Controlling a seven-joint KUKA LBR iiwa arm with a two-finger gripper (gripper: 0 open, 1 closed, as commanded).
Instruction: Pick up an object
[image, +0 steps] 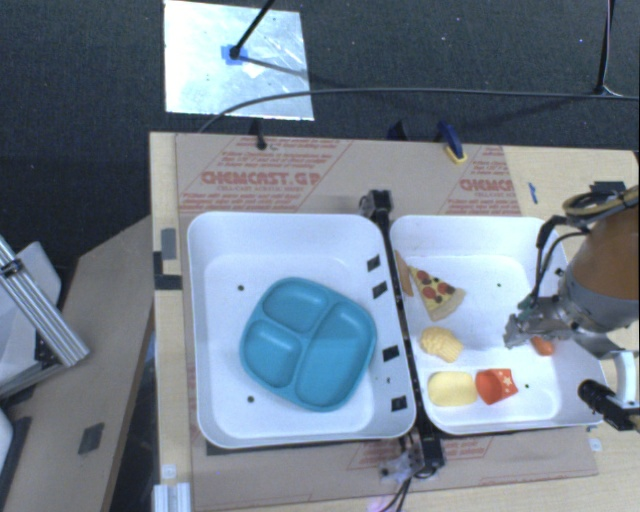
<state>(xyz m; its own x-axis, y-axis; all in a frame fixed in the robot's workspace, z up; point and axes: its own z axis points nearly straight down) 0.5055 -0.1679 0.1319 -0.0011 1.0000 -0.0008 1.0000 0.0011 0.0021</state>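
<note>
My gripper hangs low over the right side of the right bin, with the orange-banded arm behind it. A small orange-red piece peeks out just under the gripper's right side, partly hidden by it. I cannot tell whether they touch. To the left lie a pizza slice toy, a yellow bun-like toy, a pale yellow block and a red block.
A blue divided plate lies in the left bin. A black divider strip runs between the bins. Cables loop beside the wrist. A grey aluminium frame stands off the bench at left.
</note>
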